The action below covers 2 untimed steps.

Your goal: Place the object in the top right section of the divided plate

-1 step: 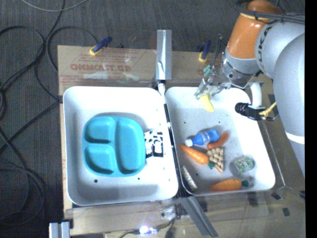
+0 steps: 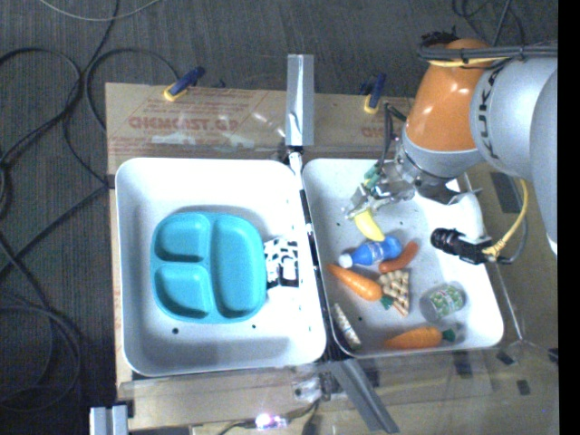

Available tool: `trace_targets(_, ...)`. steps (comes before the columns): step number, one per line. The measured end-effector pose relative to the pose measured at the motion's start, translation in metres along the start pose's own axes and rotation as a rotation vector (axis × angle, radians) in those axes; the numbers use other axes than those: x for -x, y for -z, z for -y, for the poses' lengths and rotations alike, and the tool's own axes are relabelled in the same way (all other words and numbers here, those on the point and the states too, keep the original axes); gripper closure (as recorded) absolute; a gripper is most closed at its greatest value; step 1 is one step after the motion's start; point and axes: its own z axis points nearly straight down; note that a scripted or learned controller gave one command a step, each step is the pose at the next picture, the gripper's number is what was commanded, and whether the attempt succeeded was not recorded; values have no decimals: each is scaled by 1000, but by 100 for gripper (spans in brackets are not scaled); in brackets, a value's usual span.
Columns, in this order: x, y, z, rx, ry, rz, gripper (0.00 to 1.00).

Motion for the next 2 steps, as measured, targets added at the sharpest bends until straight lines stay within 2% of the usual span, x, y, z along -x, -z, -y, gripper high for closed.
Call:
trace_targets(1, -79, 46, 41, 0, 135, -1, 100)
trace_targets(2, -140, 33, 53, -1, 242, -1, 100)
